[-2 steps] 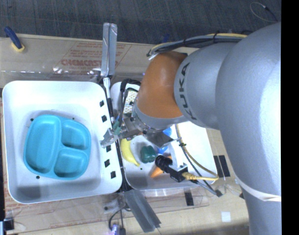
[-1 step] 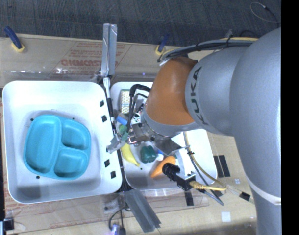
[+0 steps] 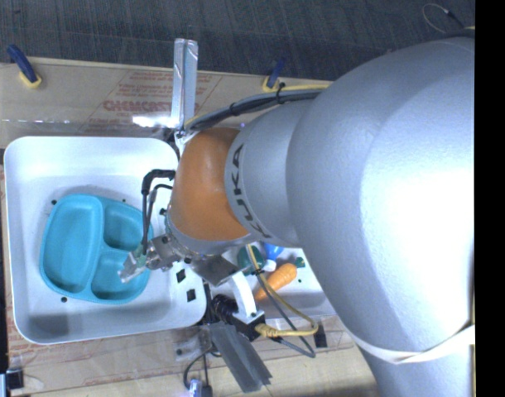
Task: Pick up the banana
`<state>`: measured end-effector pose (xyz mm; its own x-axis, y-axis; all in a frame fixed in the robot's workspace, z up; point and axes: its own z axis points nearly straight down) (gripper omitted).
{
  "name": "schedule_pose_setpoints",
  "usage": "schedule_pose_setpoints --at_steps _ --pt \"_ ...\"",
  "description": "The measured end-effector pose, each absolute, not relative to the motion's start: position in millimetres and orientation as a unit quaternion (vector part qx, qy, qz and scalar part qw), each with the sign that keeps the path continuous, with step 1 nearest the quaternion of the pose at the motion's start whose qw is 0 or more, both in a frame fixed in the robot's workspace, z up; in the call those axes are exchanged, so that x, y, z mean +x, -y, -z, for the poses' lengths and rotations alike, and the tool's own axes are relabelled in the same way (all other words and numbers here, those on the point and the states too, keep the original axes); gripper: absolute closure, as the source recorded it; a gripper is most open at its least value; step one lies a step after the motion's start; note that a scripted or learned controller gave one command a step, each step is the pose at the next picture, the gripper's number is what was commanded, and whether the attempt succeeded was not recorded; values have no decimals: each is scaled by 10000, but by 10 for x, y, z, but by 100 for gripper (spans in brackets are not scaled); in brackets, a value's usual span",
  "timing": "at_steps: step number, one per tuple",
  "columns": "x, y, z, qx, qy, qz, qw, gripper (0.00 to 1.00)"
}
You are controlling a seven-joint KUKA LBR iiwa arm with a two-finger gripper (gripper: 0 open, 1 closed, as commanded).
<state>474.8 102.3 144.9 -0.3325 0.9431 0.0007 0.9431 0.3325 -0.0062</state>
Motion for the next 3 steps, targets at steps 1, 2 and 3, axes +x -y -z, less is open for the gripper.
schedule_pose_setpoints --at_steps 1,2,3 --pt "5215 -1830 -909 -5546 8321 -15 9 0" --pt "5746 -2089 -953 -4740 8805 -34 10 0" --pt "6564 -1756 -1510 -4131 9107 1 1 0"
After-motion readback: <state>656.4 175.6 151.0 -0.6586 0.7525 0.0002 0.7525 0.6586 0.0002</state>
